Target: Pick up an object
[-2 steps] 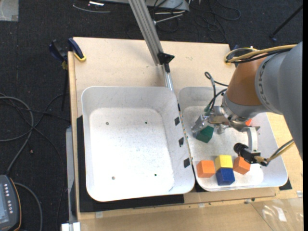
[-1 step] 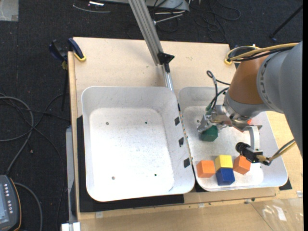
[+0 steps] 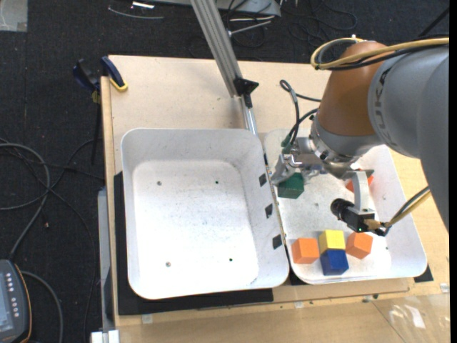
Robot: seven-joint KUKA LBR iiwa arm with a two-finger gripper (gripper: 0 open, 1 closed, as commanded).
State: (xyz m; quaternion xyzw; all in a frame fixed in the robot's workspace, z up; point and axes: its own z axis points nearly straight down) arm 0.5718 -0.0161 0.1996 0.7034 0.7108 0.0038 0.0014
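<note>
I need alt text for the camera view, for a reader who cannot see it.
The arm's gripper hangs over a green block in the right bin. Two orange blocks, one yellow and one blue cluster nearer its front.

The tool (image 3: 288,171) hangs over a green block (image 3: 291,186) in the right bin (image 3: 400,259).

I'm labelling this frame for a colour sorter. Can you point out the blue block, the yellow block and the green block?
blue block (image 3: 334,263): camera view, on its top face.
yellow block (image 3: 333,239): camera view, on its top face.
green block (image 3: 290,186): camera view, on its visible side.
</note>
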